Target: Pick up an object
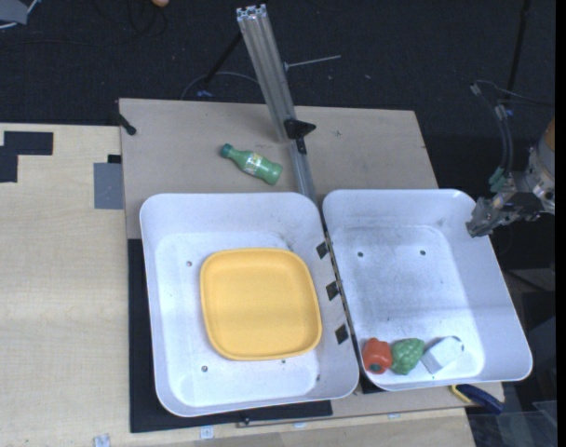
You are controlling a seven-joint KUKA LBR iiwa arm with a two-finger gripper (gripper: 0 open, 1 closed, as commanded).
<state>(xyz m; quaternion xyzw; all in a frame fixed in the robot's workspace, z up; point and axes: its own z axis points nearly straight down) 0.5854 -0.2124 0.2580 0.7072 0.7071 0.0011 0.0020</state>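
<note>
Nearest my camera, along the front edge of the right bin [488,287], I count three small things crowded into one corner: a red pepper-like toy [377,355], a green lumpy one [407,354] touching it, and a white block [441,353] just beside that; I judge they sit there because the bin floor slopes or they were tipped that way, and any of the three would serve as the object to pick up; packed so tightly against the wall, they leave little room for fingers to slip in, so I would expect a risk of nudging a neighbour. In the left bin [167,250] lies one yellow plate [261,303], flat and roughly central, well apart from the walls; it is broad and shallow, so I think it a poor candidate for a two-finger grasp. Further back, at the right bin's far right rim, I see the gripper [485,218] hanging over the edge, well apart from the three toys; it holds nothing that I can make out, and whether its fingers are spread or pressed together I cannot tell at this size. Beyond both bins, on the bare bench [376,147], one green bottle [251,164] lies on its side, outside either bin, near a slanting aluminium rail [269,63].
</note>
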